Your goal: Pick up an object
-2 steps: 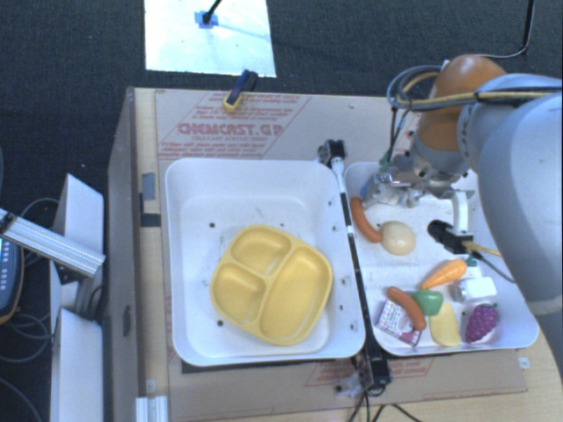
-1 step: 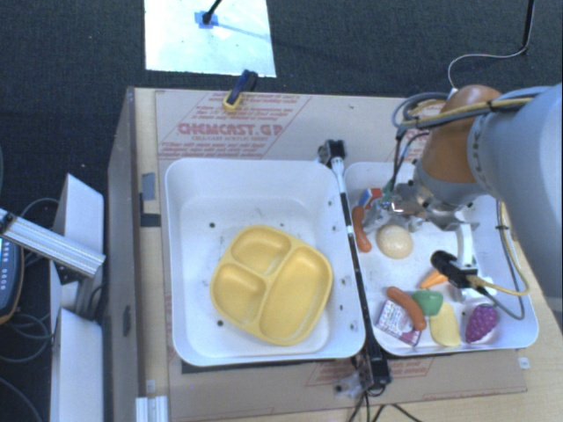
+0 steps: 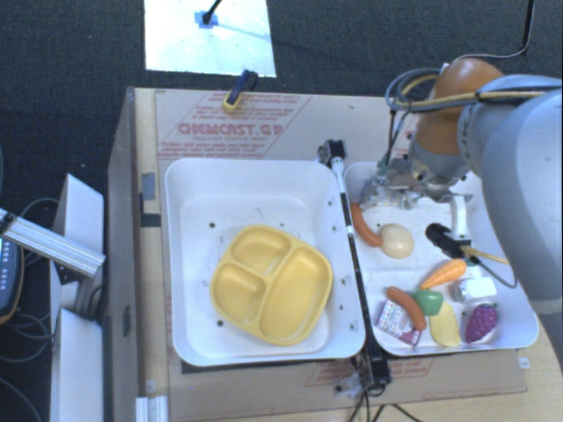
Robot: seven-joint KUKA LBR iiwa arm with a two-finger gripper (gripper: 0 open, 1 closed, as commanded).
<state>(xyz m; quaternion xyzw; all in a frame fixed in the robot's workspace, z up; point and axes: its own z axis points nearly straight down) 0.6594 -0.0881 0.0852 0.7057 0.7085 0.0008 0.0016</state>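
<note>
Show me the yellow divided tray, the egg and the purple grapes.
yellow divided tray (image 3: 271,285), camera view, centre ridge.
egg (image 3: 397,241), camera view, middle of shell.
purple grapes (image 3: 480,322), camera view, middle of bunch.

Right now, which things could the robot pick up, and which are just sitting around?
For the job: gripper, sausage, egg, carrot, grapes, right bin.

Just lying about: yellow tray, left bin, clamp.
</note>
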